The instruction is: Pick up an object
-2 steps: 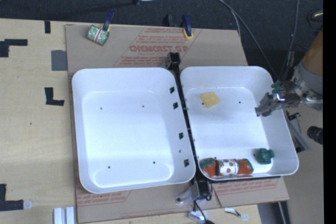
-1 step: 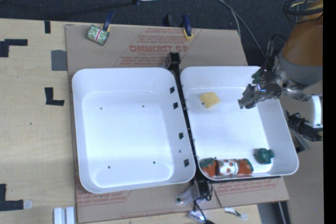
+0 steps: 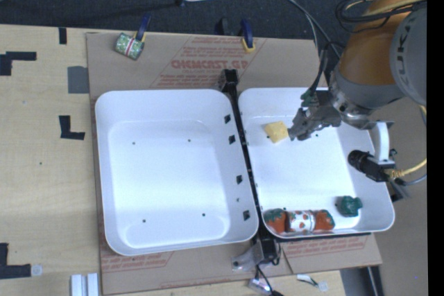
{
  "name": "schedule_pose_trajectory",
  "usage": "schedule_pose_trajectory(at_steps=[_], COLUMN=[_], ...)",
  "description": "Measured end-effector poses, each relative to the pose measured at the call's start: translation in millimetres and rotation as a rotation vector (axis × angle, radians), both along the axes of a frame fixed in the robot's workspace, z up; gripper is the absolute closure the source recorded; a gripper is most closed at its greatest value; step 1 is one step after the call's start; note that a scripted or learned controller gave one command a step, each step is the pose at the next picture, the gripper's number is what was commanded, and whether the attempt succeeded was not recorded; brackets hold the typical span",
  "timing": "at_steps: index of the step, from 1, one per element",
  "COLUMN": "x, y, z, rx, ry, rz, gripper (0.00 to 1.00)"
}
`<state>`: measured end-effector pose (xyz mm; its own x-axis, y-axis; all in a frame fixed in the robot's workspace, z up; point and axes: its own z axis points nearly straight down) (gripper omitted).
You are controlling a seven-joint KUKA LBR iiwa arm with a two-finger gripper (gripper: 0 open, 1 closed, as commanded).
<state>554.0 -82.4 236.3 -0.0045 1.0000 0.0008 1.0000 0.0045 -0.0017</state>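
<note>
**Arm poised beside the yellow block in the right bin**

The gripper [image 3: 303, 129] hangs low over the far half of the right bin [image 3: 361, 180], just beside a small yellow block [image 3: 276, 132] that lies on the bin floor near the far edge, not far from the divider between the two bins. The dark claw tip sits at the block's right side; whether it touches the block cannot be told from this angle, and how far the claw is open cannot be made out either. Nothing shows between its tips, so no object counts as held.

Along the near edge of the same bin lie the other candidates: a red and white can [image 3: 300, 221] on its side by the near left corner, and a green toy [image 3: 348, 205] close to the near right corner. The left bin [image 3: 166, 170] carries nothing to pick.

The step in hand looks like the approach to a grasp, with the yellow block the likely target. The next move probably calls for centring the claw over the block, lowering onto it, closing, then lifting straight up.
</note>
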Motion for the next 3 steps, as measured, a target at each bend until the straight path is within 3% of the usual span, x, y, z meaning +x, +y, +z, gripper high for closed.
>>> schedule_pose_trajectory(at_steps=[3], x=[48.6], y=[135.8], z=[-16.4], rx=[0.0], ry=[0.0], rz=[-0.001], gripper=[1.0])
